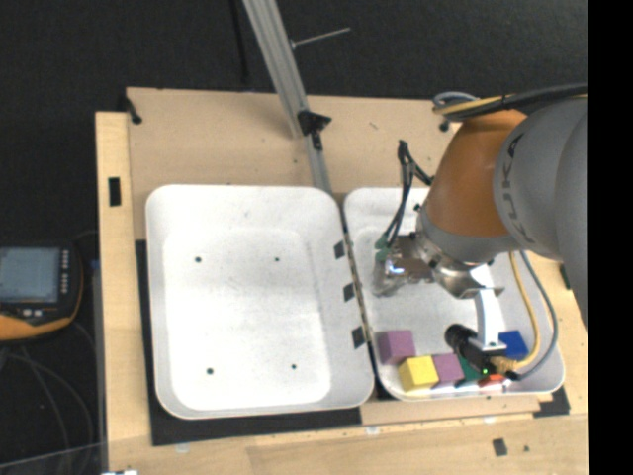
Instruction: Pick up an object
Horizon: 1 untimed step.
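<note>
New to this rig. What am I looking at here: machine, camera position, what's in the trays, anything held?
One fixed camera looks down at a slant on a wooden bench bearing two shallow white bins. The grey arm with an orange band reaches in from the right over the right bin; its hand hangs low near that bin's left wall. I cannot tell if it holds anything. Along the right bin's near edge lie a purple block, a yellow block, a blue block and smaller pieces. The left bin sits beside it.
</note>
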Each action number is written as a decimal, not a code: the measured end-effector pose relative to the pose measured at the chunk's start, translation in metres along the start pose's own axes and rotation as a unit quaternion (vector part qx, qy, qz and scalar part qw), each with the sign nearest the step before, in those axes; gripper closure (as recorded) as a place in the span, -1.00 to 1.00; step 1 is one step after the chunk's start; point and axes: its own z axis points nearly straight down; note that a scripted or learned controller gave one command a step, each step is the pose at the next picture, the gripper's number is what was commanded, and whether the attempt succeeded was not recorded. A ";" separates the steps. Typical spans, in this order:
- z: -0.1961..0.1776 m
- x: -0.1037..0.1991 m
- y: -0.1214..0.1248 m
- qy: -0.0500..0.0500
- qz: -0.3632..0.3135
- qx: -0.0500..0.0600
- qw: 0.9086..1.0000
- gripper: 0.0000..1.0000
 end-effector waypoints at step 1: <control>-0.016 0.052 0.010 0.000 0.001 0.004 1.000 1.00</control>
